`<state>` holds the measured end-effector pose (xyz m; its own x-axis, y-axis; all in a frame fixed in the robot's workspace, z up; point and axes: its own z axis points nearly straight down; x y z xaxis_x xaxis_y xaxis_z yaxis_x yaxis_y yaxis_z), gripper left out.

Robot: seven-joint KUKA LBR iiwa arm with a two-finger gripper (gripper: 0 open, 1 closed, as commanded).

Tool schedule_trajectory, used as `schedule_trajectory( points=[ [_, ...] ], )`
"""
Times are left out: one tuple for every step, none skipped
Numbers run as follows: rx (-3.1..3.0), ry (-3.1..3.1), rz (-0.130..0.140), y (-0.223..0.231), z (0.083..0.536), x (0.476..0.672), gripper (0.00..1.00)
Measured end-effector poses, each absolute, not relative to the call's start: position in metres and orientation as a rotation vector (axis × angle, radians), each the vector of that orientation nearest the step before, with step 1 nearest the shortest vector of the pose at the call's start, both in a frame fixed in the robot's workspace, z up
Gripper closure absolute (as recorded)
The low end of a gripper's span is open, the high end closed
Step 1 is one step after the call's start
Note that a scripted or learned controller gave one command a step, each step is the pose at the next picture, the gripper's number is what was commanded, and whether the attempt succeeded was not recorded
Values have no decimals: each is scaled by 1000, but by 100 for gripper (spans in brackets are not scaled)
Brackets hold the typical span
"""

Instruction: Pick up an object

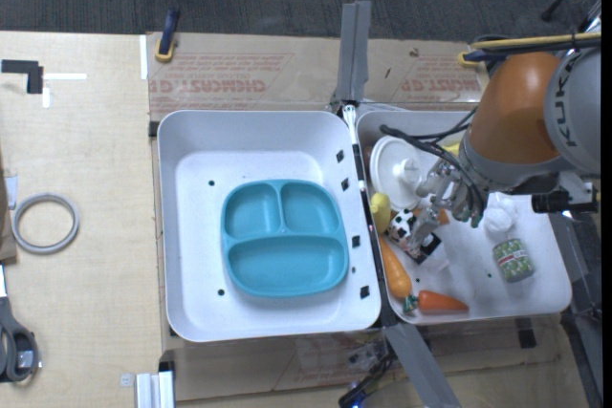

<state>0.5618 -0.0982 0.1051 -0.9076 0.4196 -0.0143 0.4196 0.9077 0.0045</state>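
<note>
Two fingers of my gripper [427,223] hang over the right bin [545,301], but I cannot tell how far apart they stand or whether they grip anything. Just beside them, against the bin's left wall, crowd a black-and-white toy [403,225], a yellow piece [381,204] and two carrots [394,270]. Open floor lies toward the near right corner, around a green-banded can [513,260]; the left bin [191,301] carries a blue divided plate [284,238].

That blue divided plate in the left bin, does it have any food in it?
Empty. The blue divided plate lies flat in the left bin, and all three of its compartments show bare blue.
</note>
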Motion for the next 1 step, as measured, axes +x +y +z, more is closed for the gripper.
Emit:
schedule_trajectory(
  points=[
    [758, 3011, 5, -97, 106, 535, 0]
  ],
)
